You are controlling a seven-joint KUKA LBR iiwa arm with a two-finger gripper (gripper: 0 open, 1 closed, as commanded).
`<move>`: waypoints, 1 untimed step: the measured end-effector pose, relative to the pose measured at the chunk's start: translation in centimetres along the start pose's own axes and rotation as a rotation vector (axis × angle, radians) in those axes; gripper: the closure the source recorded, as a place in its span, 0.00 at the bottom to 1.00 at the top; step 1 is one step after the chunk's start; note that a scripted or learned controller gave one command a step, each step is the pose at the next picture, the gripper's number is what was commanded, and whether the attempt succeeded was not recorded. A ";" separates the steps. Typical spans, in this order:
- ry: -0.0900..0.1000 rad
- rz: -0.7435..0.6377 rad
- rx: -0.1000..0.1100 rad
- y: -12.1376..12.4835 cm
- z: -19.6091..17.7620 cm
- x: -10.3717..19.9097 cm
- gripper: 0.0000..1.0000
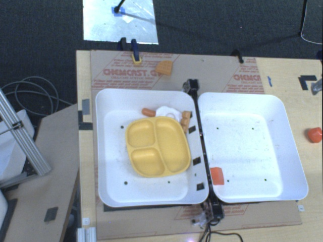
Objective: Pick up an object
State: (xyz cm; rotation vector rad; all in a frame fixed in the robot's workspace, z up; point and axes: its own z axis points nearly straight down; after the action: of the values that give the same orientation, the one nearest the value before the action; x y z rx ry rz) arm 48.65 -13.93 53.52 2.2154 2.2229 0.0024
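A yellow three-compartment plate lies in the middle of the left bin. Just behind it are a small orange sausage-shaped piece, a white object partly hidden by the plate, and a small tan piece by the bin's right wall. In the right bin an orange-red block rests in the near left corner.
A tan block sits on the cardboard behind the left bin. An orange block lies on the bench right of the right bin, with a grey metal piece above it at the edge. A shiny sheet lies at the back.
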 end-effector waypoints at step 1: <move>0.000 0.000 0.000 0.0 0.0 0.0 0.00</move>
State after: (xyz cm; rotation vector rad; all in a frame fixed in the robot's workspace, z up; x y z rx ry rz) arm 48.65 -13.93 53.52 2.2154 2.2229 0.0024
